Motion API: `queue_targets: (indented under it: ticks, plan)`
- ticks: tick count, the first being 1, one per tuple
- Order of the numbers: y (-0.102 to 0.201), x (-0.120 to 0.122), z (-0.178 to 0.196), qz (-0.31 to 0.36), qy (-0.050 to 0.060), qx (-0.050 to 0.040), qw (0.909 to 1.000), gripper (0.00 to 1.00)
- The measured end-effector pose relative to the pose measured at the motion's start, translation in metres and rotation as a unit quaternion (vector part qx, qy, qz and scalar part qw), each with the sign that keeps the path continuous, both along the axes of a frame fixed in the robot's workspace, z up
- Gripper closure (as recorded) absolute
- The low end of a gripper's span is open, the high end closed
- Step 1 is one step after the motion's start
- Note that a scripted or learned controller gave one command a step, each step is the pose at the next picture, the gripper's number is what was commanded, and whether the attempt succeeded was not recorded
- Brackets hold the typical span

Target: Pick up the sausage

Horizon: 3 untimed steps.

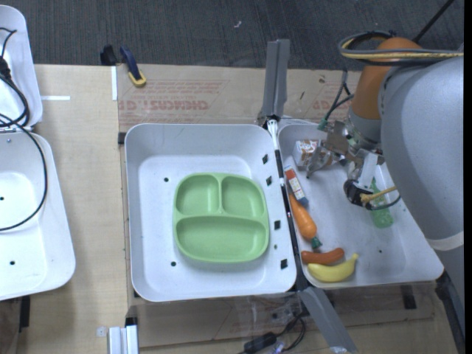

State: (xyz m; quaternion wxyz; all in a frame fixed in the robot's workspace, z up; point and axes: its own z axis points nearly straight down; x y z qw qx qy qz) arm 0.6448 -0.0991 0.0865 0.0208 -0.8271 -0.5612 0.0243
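You will find the sausage (323, 256) at the near edge of the right bin (413, 260), lying roughly left to right and touching the top of the banana (332, 270) just nearer to you. A carrot (303, 218) runs along the bin's left wall, its green end close to the sausage's left tip. Farther along that wall lies a marker (295, 184) with a red and white body.

The end effector (330, 158) sits in the far part of the same bin, well apart from the sausage and farther away, a little to the right of it. Its fingers (316, 162) reach down to the left beside a crumpled packet (307, 150); you cannot tell whether they are apart or together. Nothing is visibly held between them.

A green bottle (380, 211) rests to the right of the end effector, near the arm's grey body.

The left bin (144, 220) holds a green tray (220, 217) with three compartments. Both bins stand on the table (81, 124).
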Motion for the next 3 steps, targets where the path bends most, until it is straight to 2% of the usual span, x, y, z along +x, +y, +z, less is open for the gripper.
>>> queue_targets:
  ticks: [1,2,3]
  plan:
    - [-0.014,0.003,-0.001,0.096,-0.008,0.0051,0.9953,0.00]
    - [-0.003,-0.067,0.005,-0.028,-0.030,-0.0049,0.9992,0.00]
    - [-0.002,-0.134,0.004,-0.118,-0.028,-0.0072,0.9925,0.00]
